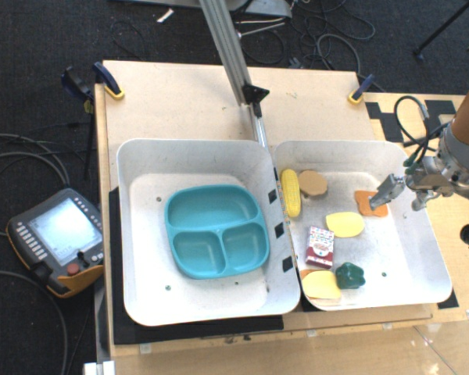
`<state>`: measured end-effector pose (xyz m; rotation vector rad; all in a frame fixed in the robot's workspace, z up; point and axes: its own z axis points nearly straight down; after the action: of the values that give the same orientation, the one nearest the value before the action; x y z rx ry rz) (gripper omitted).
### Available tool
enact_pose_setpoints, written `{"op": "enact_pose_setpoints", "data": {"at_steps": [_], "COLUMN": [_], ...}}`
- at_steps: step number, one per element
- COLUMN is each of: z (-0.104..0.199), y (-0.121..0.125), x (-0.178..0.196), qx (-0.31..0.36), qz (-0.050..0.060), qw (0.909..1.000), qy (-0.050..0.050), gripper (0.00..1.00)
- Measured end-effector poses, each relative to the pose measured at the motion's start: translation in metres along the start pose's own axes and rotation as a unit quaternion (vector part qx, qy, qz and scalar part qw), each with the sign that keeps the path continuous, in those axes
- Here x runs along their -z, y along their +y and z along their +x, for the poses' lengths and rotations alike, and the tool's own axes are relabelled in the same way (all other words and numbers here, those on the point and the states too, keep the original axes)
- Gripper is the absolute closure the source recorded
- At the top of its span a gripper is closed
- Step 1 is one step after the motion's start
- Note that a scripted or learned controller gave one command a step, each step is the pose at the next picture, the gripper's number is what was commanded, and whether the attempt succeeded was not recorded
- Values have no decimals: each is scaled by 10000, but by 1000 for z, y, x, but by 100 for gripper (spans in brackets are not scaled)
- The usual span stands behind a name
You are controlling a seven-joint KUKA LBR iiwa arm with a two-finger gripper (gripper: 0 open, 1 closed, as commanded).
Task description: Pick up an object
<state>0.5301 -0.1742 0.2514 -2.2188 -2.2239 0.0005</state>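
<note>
Two white bins on the bench (180, 100): teal tray (216, 230) at left, pickable food toys at right, end effector (402, 191) with fingers spread, holding nothing, poised just beside the orange piece (370, 203) at the bin's (434, 256) far edge, presumably to straddle it.

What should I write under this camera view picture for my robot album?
Robot claw hovers by an orange piece in the right bin of toy food; a teal tray fills the left bin.

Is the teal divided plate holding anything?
Empty: all three compartments of the teal divided plastic plate show bare teal, in the left white bin.
</note>
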Motion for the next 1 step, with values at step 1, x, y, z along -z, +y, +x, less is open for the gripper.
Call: {"op": "enact_pose_setpoints", "data": {"at_steps": [1], "z": [0], "y": [0], "x": [0], "qx": [-4], "qz": [-2], "qw": [10000], "qy": [0], "gripper": [0]}}
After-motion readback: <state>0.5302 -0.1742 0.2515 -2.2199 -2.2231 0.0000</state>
